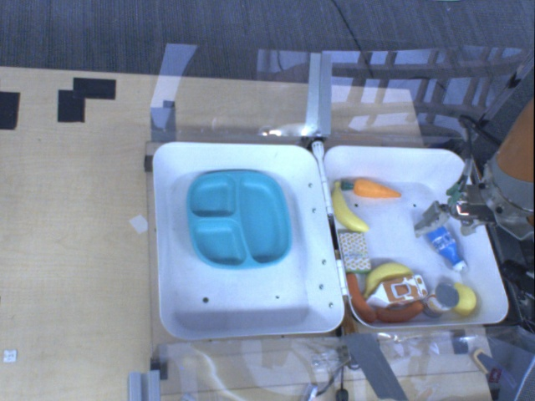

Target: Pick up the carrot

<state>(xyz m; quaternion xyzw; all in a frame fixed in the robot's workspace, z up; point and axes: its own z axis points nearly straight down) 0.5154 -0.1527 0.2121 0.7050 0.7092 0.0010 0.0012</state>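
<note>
at the near edge, the clear frame of the bench (251, 366) lies closest, pale wood under it and dark grey carpet (125, 15) beyond. the gripper (451, 214) hangs over the right bin's (393, 161) right side, fingers spread a little, nothing between them — a blue tube (445, 247) just below it. the one carrot (375, 190) lies near that bin's far edge, well apart from the gripper, touching one of two bananas (348, 211). two white bins; the left bin (175, 241) bears one blue divided plate (240, 217).
</note>
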